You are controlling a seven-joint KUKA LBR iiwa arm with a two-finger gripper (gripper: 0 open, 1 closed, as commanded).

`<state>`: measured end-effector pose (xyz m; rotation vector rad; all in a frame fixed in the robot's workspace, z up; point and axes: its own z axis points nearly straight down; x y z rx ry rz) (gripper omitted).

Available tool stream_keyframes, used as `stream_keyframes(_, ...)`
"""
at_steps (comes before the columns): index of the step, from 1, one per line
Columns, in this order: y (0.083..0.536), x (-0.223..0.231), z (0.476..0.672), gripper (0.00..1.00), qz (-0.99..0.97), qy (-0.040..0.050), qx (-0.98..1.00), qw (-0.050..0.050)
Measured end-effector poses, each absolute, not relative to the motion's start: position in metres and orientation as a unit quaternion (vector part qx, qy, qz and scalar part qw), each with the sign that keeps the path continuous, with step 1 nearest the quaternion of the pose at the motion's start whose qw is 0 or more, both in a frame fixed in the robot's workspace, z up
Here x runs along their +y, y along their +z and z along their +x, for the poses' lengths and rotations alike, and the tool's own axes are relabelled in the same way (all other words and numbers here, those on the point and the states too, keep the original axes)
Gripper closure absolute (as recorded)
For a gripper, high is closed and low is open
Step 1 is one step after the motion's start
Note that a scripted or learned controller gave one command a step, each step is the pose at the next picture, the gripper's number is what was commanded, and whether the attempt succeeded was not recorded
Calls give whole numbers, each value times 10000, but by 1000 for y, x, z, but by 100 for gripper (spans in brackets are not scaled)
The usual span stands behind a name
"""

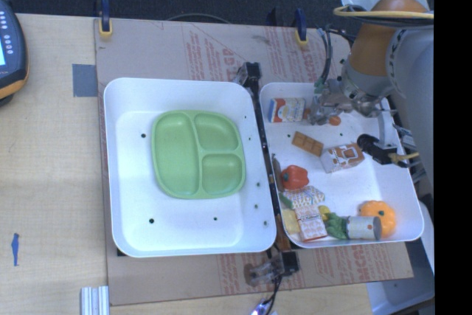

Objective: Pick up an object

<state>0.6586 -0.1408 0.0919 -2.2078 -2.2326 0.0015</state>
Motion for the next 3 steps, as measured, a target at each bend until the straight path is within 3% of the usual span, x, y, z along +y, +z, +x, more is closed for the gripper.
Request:
stream_keyframes(1,92,-197,632,100,-7073,24,-7069,12)
stream_keyframes(2,201,-160,630,100,-7050,-18,-7092,-23)
stream_keyframes(3,195,-161,629,0,-7055,9,-7087,8)
